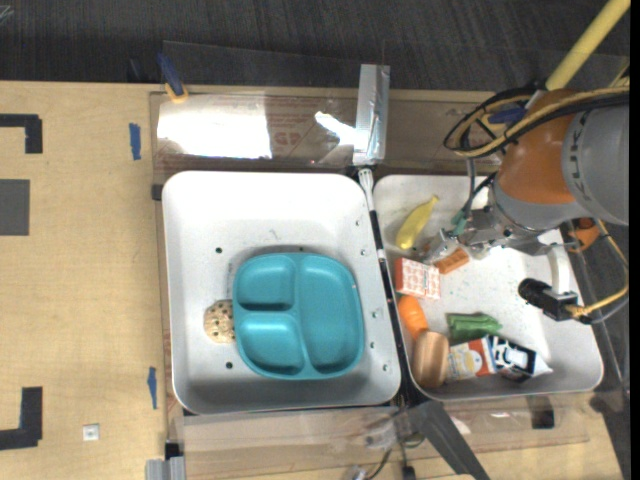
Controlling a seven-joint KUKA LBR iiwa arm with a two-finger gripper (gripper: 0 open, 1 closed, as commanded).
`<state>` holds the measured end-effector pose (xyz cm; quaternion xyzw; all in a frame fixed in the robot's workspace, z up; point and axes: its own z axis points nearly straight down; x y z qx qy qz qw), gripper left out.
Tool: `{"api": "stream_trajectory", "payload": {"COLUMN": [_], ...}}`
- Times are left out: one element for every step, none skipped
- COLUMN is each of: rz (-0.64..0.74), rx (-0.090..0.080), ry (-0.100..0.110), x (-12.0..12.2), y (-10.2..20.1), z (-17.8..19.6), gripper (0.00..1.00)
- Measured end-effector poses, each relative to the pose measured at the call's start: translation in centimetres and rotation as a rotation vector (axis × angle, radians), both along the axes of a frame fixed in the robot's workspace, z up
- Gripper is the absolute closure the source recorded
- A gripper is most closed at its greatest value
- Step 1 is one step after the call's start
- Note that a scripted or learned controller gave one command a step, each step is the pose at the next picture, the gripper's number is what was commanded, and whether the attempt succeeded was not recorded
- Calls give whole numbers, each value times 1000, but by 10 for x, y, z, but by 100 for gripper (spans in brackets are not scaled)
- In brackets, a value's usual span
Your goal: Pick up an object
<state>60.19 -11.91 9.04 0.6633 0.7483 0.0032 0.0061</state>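
Gripper (462, 236) hovering low by right bin's (580, 313) back-left corner, just beside banana (416, 222) and orange block (452, 260); finger state untellable.

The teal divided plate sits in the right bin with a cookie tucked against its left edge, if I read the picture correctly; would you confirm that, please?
Not quite: the teal divided plate sits in the left bin, not the right one. The rest holds: the cookie lies against the plate's left edge. The camera view shows this.
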Motion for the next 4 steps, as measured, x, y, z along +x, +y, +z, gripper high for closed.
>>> {"api": "stream_trajectory", "payload": {"rz": [0, 0, 0, -52], "rx": [2, 2, 2, 5], "ry": [7, 3, 3, 8], "x": [-2, 0, 0, -21], "y": [1, 2, 2, 66], "z": [-4, 6, 15, 96], "gripper": [0, 100, 100, 100]}}
